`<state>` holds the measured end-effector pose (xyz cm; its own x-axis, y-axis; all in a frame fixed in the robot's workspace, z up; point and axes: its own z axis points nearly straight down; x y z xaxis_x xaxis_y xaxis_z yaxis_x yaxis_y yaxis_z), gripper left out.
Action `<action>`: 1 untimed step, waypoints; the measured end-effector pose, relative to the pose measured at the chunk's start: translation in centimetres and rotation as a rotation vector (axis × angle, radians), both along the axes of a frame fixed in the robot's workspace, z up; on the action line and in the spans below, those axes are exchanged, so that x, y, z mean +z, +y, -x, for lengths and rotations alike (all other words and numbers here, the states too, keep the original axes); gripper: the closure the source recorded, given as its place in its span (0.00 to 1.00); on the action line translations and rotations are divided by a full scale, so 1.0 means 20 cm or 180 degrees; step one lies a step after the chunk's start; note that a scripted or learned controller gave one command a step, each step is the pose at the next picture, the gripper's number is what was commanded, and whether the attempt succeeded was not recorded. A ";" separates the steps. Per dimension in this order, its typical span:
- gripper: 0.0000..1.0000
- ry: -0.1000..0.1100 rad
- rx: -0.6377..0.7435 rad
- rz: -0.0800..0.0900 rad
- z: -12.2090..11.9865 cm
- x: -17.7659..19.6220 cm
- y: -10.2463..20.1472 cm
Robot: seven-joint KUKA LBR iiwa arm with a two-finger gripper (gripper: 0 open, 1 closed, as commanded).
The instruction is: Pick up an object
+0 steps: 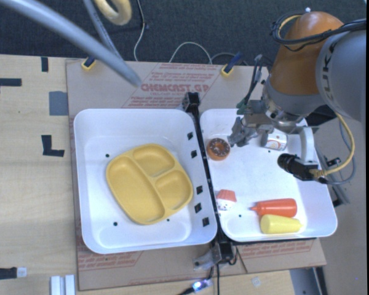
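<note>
- Hovering over the right bin (pixel 307 231), the pincer (pixel 238 137) is sitting at that bin's far left part, low over the floor.
- Nothing is showing between its fingers; whether they are open or closed cannot be told at this angle.
- The chocolate doughnut (pixel 218 148) is lying just beside the pincer, on its near-left side, close to the divider; it is judged the likeliest target.
- The small red and white piece (pixel 226 197), the orange carrot (pixel 275 207) and the yellow block (pixel 280 224) are resting well apart from the pincer, toward the bin's near edge.
- The yellow sectioned plate (pixel 149 182) is lying in the left bin (pixel 89 128), far to the pincer's left.
- Progress: no object is being held, so the approach looks nearly complete, while gripping and lifting are remaining.
</note>
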<state>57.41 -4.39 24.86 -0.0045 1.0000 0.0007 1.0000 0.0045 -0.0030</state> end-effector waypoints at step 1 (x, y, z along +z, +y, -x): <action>1.00 -0.0002 0.0005 -0.0001 0.02 -0.04 0.26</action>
<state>56.95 0.75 24.03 -0.0060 1.0000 0.0011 1.0000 0.0060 -0.0025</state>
